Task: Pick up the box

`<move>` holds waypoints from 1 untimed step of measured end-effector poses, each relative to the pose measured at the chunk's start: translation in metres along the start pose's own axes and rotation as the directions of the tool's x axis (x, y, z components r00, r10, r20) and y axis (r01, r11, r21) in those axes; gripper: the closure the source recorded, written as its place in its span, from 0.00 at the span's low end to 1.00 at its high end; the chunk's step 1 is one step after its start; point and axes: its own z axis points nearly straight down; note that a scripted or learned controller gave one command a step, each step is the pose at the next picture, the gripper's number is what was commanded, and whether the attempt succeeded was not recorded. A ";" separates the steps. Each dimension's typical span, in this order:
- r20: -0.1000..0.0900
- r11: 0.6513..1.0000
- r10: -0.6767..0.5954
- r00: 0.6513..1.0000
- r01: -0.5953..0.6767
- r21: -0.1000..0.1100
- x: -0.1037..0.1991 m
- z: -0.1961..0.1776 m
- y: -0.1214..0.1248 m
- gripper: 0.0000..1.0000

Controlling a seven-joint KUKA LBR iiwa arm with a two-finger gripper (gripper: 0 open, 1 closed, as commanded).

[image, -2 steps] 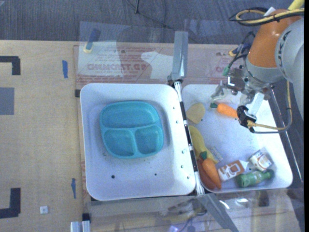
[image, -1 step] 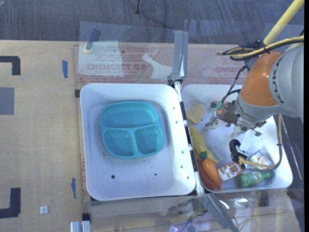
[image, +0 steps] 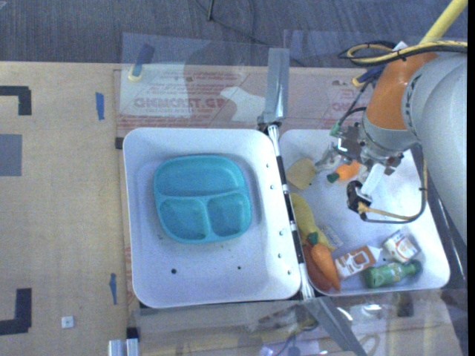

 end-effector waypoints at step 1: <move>0.001 0.990 -0.139 0.990 0.139 0.000 -0.044 0.001 0.022 0.00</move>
